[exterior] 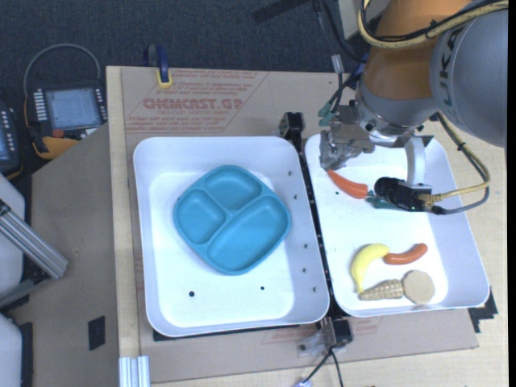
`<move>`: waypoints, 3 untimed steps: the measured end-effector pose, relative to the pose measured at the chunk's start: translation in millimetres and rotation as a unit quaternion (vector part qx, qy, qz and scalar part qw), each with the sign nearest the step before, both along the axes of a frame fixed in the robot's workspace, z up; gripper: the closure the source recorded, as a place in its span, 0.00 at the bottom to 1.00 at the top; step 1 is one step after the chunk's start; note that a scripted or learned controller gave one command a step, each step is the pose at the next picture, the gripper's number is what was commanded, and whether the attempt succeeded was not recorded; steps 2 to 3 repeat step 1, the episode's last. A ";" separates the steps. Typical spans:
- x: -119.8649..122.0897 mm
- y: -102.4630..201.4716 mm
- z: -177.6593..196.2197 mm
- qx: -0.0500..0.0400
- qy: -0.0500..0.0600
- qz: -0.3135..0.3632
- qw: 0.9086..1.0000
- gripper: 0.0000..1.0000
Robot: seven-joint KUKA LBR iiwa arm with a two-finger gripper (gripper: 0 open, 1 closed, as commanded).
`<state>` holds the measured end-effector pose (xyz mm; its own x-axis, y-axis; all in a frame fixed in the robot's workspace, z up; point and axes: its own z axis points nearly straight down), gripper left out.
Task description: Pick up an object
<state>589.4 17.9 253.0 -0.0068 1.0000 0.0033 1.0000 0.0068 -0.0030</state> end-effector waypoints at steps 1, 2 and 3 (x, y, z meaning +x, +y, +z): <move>7.6 59.7 0.0 -0.001 -0.002 0.000 1.000 1.00; 7.6 59.7 0.0 -0.001 -0.002 0.000 1.000 1.00; 7.6 59.7 0.0 -0.001 -0.002 0.000 1.000 1.00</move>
